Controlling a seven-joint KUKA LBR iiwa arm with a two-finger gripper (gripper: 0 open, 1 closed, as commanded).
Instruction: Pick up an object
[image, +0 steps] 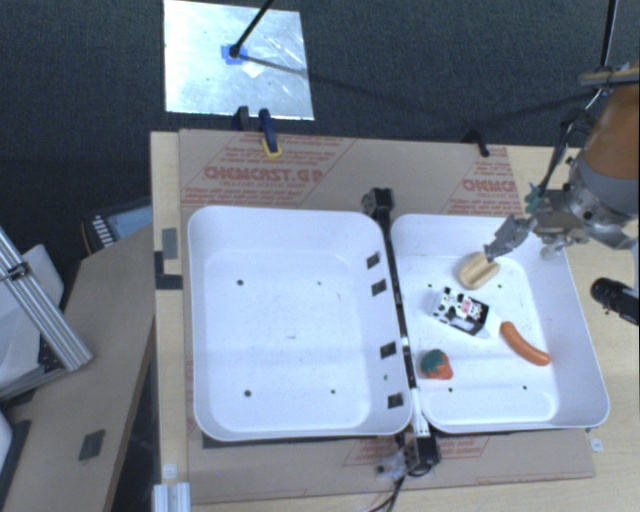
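Observation:
The right bin (570, 300) holds several small objects. A tan bread-shaped piece (477, 271) lies near its back middle. In front of it sit a black-and-white patterned box (462, 311), an orange sausage-shaped piece (524, 343) and a green-and-orange ball (435, 365) near the divider. My gripper (503, 241) hangs over the back of the right bin, just above and to the right of the tan piece, its tip close to it. Nothing is seen lifted off the bin floor.
The left bin (290, 320) lies beside the right one, with a black divider strip (395, 320) between them. A shiny metal sheet (238, 60) lies beyond the bench. The grey arm (605, 185) enters from the right edge.

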